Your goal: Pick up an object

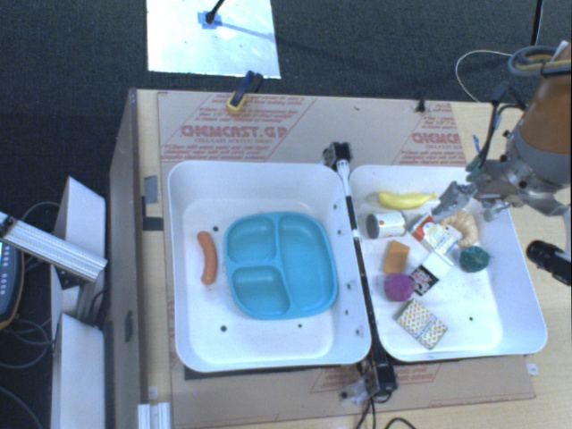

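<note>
Jaws (460, 195) hover over the right bin (523, 329) — spread or pinched, can't tell. Banana (404, 200) just beside — croissant (463, 226) underneath.

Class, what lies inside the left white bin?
A blue divided tray and an orange sausage beside it. The bin floor beneath the tray is covered.

The two bins (268, 181) looked like smooth, glossy white plastic; the blue tray (279, 264) was matt plastic; brown printed cardboard (268, 123) covered the desk (125, 195).
</note>
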`<state>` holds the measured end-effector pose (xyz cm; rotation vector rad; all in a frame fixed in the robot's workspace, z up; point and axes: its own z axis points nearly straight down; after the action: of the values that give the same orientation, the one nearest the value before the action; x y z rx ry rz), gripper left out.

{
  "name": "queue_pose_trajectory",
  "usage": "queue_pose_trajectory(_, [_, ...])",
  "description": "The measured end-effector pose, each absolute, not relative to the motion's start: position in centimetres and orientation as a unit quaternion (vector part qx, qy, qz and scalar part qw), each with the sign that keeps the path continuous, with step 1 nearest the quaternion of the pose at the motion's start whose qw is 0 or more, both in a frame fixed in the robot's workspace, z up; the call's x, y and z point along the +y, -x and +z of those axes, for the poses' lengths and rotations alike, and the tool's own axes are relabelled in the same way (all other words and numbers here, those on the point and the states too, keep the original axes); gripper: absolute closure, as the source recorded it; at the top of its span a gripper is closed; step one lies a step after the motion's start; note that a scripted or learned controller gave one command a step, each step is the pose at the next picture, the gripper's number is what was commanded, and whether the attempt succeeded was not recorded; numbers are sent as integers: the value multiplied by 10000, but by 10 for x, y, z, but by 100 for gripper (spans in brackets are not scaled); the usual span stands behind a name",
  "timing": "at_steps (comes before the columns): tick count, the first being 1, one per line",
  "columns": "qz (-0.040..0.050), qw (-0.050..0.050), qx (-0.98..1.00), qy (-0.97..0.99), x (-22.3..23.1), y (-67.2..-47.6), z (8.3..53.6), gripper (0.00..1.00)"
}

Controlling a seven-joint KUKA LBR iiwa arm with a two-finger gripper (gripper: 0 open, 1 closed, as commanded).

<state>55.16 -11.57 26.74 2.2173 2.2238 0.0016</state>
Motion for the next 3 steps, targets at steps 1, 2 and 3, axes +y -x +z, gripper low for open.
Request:
queue_pose_trajectory(1, [-3,-5,7082,-7060,-102,-576,164,0])
queue_pose_trajectory(2, [19,31,7080,-7062,-102,-598,90,0])
queue_pose_trajectory(3, [4,4,7075,-7068,-89,-569,84,0])
